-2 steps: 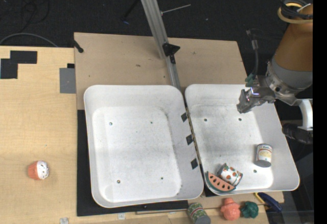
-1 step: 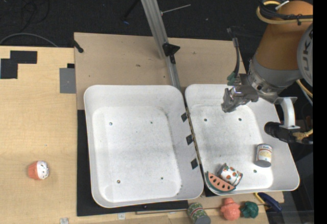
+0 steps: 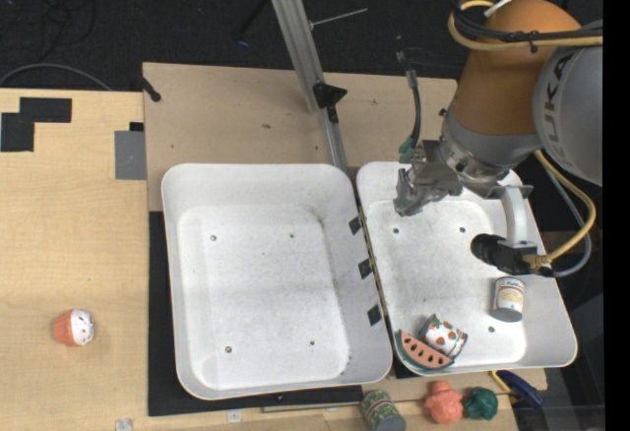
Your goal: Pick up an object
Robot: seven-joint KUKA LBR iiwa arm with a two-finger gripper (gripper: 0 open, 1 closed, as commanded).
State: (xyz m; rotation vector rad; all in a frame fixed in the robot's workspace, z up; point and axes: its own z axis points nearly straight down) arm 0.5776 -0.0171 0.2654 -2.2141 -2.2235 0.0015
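The grey arm with the orange band reaches in from the right and hangs its two-finger gripper over the far left corner of the right shallow white bin, close to the edge it shares with the left shallow white bin. From this slanted angle it cannot be told how far the gripper is open, and nothing can be seen in its grasp. The things to pick lie well apart from it in the right bin: a small cylindrical can with a pale label stands upright near the right edge, and a red watermelon-slice toy with a green rind lies in the near left corner, with a small white object marked in red and green touching it, seemingly resting partly on top. Just off the near edge of that bin, on the bench, sit a dark greenish can, a coral-pink lumpy toy and a teal-green lumpy toy, the two toys side by side. Far off near the bench's left edge sits a round orange-and-white figure.
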